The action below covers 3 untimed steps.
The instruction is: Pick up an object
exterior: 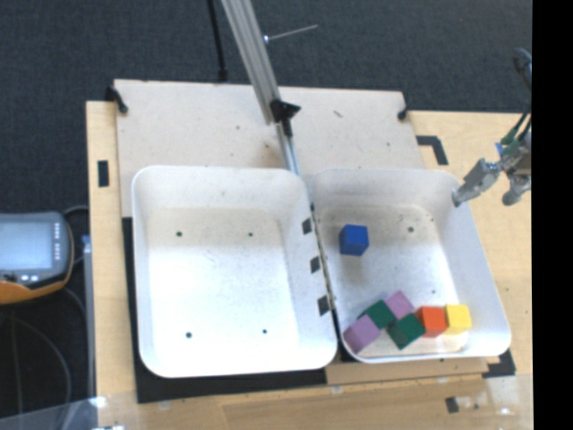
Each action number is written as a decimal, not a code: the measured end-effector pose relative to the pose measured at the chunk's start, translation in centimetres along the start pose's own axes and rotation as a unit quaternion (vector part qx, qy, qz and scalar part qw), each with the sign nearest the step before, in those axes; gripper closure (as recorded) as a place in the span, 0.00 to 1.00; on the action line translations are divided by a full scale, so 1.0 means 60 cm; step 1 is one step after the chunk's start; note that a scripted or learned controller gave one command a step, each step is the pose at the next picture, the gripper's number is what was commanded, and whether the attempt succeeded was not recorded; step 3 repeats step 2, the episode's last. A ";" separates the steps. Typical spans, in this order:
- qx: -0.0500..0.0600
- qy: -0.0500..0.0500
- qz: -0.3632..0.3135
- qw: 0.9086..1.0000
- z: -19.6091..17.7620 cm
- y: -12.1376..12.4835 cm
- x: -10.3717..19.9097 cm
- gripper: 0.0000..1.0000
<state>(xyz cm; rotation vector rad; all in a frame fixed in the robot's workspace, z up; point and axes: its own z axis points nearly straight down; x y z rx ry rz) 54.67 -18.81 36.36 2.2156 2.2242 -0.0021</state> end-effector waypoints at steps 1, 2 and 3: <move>-0.005 -0.001 -0.001 1.000 -0.290 -0.011 -0.021 0.00; -0.002 -0.001 0.000 1.000 -0.291 -0.003 -0.012 0.00; -0.002 -0.001 0.000 1.000 -0.291 -0.003 -0.012 0.00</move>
